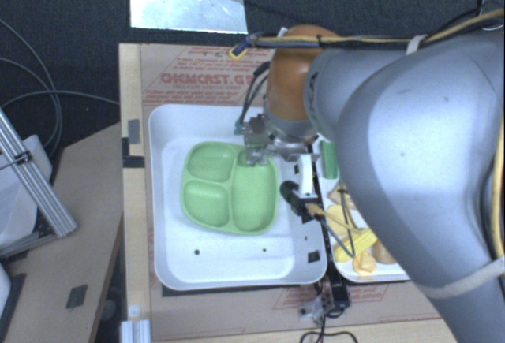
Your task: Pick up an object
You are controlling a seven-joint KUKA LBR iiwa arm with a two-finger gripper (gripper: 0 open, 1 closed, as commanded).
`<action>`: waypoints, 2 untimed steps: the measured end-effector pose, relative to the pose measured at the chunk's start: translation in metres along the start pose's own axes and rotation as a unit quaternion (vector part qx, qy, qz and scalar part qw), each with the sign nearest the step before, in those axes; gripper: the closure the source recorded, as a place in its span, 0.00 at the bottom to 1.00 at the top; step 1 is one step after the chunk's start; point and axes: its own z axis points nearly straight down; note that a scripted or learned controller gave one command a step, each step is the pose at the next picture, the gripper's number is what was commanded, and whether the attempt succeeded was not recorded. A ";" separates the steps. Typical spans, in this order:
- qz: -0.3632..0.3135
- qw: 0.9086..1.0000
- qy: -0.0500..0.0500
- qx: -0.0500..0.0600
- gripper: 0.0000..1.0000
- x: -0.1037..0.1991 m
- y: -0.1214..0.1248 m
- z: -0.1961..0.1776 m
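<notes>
Jaws point(254, 154) at green divided plate's point(229, 188) upper right rim, left bin point(170, 255); jaw state unclear.

Most of the right bin point(371, 274) is hidden by the grey arm point(410, 160); the yellow objects point(355, 235) inside cannot be identified.

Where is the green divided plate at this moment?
In the camera view, the green divided plate lies inside the left white bin, toward its right wall, with the gripper directly over its upper right edge.

Green divided plate point(229, 188), three compartments, lying flat in left white bin point(177, 255), upper centre.
</notes>
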 end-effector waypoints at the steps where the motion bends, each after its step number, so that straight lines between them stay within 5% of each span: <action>1: 0.001 1.000 0.001 -0.003 1.00 -0.008 -0.081 -0.146; 2: 0.003 1.000 -0.001 0.001 1.00 -0.017 -0.142 -0.143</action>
